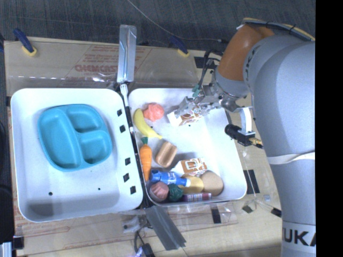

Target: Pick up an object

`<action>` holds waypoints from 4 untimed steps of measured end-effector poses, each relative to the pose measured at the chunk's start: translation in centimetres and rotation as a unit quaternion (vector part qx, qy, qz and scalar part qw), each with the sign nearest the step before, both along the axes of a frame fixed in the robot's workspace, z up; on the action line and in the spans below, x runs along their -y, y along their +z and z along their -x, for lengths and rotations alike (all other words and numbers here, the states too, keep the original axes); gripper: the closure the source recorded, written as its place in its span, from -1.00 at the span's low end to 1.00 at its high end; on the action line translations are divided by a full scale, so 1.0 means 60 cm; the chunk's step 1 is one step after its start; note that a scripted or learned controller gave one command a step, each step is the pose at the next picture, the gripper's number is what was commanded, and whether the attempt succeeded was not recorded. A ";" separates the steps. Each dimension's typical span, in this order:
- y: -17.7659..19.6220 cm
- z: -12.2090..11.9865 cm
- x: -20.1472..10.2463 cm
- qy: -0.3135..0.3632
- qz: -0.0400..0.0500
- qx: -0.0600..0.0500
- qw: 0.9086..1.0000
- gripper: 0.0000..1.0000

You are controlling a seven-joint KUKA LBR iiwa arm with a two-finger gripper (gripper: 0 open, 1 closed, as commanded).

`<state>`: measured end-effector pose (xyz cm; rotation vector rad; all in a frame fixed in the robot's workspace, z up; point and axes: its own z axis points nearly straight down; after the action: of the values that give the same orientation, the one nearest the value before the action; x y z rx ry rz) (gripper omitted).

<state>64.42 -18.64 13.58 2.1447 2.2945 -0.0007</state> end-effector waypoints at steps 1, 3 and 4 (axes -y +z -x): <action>-0.041 -0.035 -0.113 -0.023 0.006 0.015 1.000 -1.00; 0.094 -0.022 -0.224 0.146 0.000 0.000 0.989 -1.00; 0.092 0.046 -0.252 0.125 -0.001 -0.002 0.992 -1.00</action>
<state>61.63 -3.50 19.12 1.8423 2.5481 -0.0036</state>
